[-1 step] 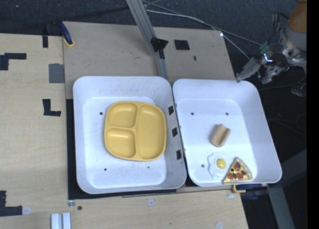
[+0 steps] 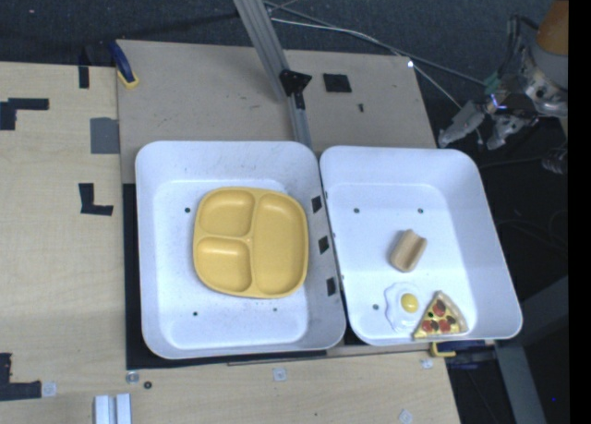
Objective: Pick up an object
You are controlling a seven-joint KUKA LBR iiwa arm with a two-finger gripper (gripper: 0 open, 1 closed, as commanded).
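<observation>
The right bin [image 2: 462, 173] holds three small toys. A tan bread-like block [image 2: 407, 250] lies near its middle, and a fried egg [image 2: 404, 306] and a pizza slice [image 2: 440, 316] lie side by side at its front edge. My gripper [image 2: 482, 127] hangs beyond the right bin's far right corner, outside the bin and well away from the toys. Its two fingers are spread open with nothing between them. The orange band of the arm [image 2: 554, 30] is at the top right.
A yellow three-compartment plate [image 2: 250, 242] lies in the left bin [image 2: 166, 228]. A slanted metal pole [image 2: 263, 34] rises behind the bins, with cables running across the dark floor at the back.
</observation>
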